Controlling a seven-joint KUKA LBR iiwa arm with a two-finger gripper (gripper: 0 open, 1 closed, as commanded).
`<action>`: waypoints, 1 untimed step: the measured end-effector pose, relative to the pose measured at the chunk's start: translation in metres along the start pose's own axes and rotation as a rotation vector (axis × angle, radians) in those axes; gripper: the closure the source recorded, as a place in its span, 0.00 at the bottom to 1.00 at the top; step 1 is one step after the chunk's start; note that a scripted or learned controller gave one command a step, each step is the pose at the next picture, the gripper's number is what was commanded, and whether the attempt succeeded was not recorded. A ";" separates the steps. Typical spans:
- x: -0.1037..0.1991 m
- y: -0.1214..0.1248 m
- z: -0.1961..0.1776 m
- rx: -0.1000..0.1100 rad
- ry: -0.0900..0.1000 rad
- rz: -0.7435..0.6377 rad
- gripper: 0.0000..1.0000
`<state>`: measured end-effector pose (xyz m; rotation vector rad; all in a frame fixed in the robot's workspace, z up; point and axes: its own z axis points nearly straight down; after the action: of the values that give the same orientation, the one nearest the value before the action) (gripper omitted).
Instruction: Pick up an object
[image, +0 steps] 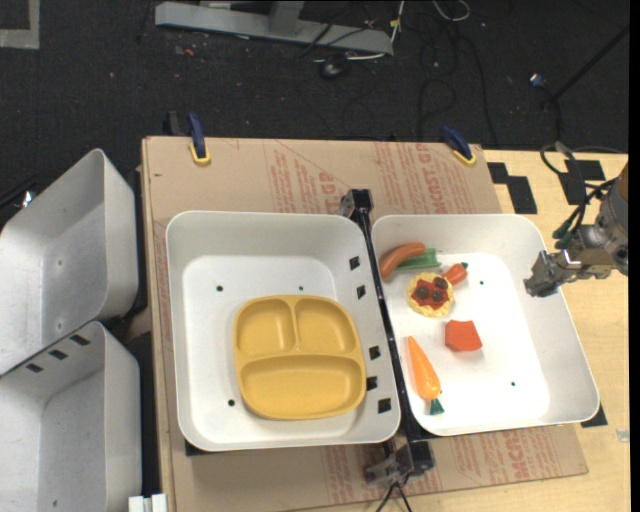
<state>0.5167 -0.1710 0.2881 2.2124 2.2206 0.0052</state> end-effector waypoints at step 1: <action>0.046 0.009 0.015 0.007 0.003 -0.004 1.00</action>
<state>0.5251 -0.1246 0.2731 2.2135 2.2298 0.0011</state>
